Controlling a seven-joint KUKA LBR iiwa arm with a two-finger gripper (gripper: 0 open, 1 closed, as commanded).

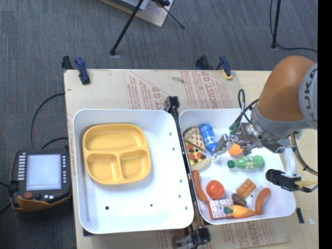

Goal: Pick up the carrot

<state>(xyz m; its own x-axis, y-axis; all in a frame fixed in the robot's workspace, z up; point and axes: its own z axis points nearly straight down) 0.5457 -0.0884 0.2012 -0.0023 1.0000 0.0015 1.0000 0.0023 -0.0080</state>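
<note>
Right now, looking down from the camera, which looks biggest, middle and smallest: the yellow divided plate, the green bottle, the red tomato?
1. The yellow divided plastic plate, in the left bin, looks largest by far.
2. The green plastic bottle, lying on its side.
3. The round red tomato, somewhat smaller than the bottle.

Landmark: right bin (284, 207).
Left of it: left bin (91, 211), in which a divided tray (116, 153) is set.
In it, near edge: carrot (241, 211), beside a tomato (215, 189).
In it, far left: pizza slices (196, 148).
</note>
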